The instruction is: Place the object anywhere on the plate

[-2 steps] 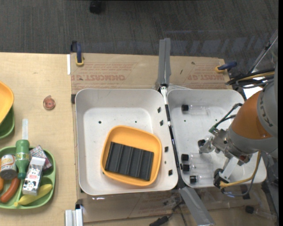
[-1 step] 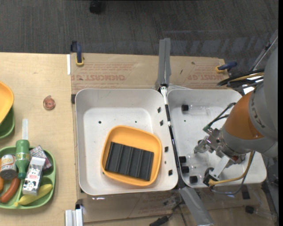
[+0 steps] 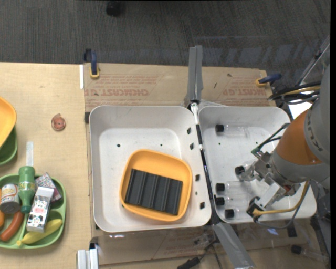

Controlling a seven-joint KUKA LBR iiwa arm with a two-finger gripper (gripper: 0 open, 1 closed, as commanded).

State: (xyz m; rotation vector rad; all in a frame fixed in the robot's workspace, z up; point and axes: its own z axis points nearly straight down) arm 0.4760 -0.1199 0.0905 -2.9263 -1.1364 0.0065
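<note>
Arm (image 3: 310,142) runs off the right edge. The wrist covers most of the gripper (image 3: 252,172), so its state is unreadable. Small black bits (image 3: 219,127) in the right bin (image 3: 241,142) are too small to identify. Black ridged block (image 3: 155,192) hides the middle of the orange plate (image 3: 157,157). Orange bowl (image 3: 5,123) and the green bowl (image 3: 6,152) under it are cut by the left edge, and the green tray (image 3: 59,223) is clipped there too. Labels on its toy food (image 3: 37,207) are illegible. Dark object (image 3: 113,7) is cut off by the top edge and unidentifiable.

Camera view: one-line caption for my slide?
Black ridged block on orange plate in left bin; arm over right bin.
</note>
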